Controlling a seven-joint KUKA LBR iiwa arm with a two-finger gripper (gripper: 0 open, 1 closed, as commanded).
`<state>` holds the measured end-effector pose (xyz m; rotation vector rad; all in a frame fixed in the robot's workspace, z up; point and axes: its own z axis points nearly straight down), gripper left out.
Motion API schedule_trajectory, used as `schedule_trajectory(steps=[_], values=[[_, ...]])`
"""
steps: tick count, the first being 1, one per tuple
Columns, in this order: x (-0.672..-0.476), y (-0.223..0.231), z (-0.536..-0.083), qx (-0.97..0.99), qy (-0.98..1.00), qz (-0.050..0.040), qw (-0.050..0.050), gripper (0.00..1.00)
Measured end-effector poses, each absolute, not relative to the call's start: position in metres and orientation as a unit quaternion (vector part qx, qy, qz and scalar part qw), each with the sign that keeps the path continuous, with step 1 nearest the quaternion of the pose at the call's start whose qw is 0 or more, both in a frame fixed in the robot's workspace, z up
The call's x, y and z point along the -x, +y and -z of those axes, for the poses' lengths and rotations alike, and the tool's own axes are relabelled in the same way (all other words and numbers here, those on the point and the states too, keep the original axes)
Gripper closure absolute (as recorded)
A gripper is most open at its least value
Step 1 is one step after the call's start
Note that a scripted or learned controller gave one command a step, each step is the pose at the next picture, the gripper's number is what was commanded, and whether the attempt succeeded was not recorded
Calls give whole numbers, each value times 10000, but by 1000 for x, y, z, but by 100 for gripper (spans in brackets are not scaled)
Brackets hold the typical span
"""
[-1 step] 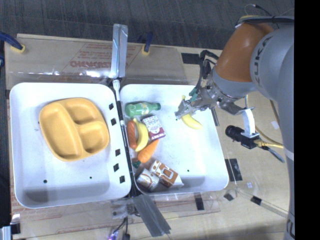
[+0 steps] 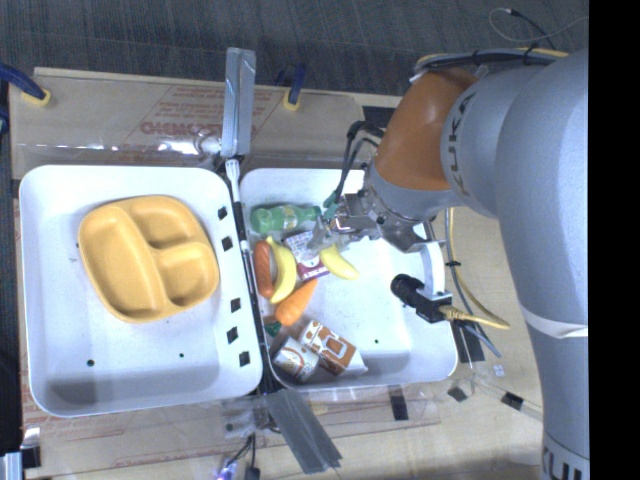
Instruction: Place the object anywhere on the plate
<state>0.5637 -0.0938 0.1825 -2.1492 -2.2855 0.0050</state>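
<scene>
A yellow divided plate point(image 2: 148, 256) lies in the left bin point(image 2: 60, 368) with nothing on it. The right bin point(image 2: 400, 338) holds a pile of toy food: a green bottle point(image 2: 282, 217), a banana point(image 2: 285, 273), a red sausage point(image 2: 263, 266), an orange carrot point(image 2: 293, 305) and a small yellow piece point(image 2: 341, 263). My gripper point(image 2: 333, 226) hangs low over the right side of the pile, between the green bottle and the small yellow piece. The wrist hides what is directly beneath it.
A brown carton point(image 2: 325, 349) and a dark can point(image 2: 287, 360) lie near the right bin's front edge. A black fitting point(image 2: 415, 296) sticks out from the arm over that bin. A raised divider point(image 2: 238, 258) separates the two bins.
</scene>
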Motion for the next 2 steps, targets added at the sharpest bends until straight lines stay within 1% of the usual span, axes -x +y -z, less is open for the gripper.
schedule_trajectory(steps=[1,2], values=[[-564,-93,-192,6834,-7300,-23,32,100],[-558,-23,-197,5952,-8036,-14,23,100]])
